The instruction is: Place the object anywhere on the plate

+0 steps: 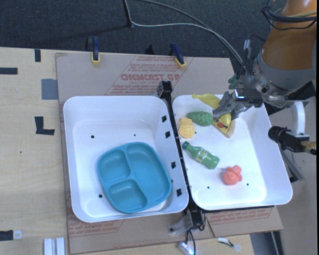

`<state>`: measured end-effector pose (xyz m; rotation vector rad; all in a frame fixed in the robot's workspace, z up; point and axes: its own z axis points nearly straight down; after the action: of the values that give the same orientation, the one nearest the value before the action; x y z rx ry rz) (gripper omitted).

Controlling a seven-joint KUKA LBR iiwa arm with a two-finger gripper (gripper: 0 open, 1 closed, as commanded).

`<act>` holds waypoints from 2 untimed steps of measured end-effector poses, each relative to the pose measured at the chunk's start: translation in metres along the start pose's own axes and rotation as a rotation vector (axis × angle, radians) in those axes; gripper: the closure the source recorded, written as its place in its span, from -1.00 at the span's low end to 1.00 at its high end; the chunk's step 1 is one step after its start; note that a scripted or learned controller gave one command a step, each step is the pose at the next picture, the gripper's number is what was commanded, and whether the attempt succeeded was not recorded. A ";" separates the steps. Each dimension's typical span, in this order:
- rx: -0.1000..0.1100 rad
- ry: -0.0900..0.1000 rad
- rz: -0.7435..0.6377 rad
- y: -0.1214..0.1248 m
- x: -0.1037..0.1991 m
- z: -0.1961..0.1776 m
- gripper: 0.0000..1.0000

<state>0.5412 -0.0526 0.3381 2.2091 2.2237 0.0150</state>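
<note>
While our grey arm reaches in from three o'clock, the pincer (225, 110) hangs low over the right white bin (266, 142), its tips at a yellow-and-red toy (225, 125); whether it pinches anything we cannot tell. At seven o'clock, the blue compartmented plastic plate (133, 177) lies in the left white bin (77, 142).
</note>
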 end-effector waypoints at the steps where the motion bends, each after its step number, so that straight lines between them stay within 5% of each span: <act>1: 0.009 -0.001 0.003 0.015 0.036 -0.035 1.00; 2: 0.007 -0.001 0.003 0.053 0.076 -0.106 1.00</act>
<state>0.5922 0.0240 0.4445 2.2150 2.2233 0.0063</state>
